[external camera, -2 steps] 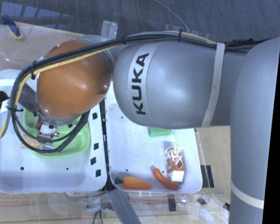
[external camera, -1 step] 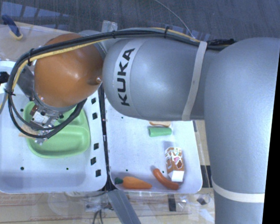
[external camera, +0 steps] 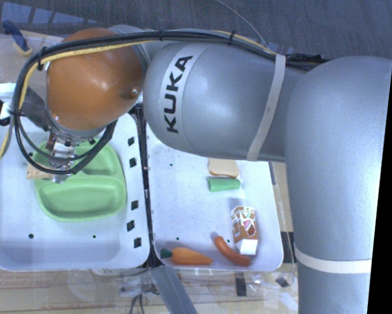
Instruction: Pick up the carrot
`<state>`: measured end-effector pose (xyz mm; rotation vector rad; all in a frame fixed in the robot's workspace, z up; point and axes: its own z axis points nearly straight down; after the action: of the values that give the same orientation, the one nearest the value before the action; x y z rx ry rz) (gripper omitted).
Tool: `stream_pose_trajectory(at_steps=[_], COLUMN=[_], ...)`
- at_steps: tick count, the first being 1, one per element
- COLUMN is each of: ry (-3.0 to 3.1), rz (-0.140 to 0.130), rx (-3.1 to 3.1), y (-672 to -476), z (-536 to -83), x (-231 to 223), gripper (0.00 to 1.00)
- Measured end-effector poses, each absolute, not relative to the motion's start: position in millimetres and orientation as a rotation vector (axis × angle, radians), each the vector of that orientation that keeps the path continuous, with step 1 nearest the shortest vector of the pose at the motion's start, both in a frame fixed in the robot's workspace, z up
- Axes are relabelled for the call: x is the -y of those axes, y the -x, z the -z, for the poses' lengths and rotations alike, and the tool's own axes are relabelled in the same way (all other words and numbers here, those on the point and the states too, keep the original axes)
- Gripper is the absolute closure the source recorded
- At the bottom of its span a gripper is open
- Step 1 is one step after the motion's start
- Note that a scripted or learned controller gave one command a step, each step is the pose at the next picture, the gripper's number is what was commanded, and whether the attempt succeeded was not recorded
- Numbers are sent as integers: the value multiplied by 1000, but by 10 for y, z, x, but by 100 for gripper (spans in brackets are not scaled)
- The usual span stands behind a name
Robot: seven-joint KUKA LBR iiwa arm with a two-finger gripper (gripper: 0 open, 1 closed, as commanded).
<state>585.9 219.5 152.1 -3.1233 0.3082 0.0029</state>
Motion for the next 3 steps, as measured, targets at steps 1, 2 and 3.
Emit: stream_pose_trajectory(at_steps=[1, 2, 3], ry=[2951, 2397, 2827], rz=[1, -3, 1], rx=[-1067, -2033, -1362], y=[-5923, -5616, -4905], z=[-2126, -1649, -2329], x=[-2183, -2189, -2203], gripper=[100, 100, 100])
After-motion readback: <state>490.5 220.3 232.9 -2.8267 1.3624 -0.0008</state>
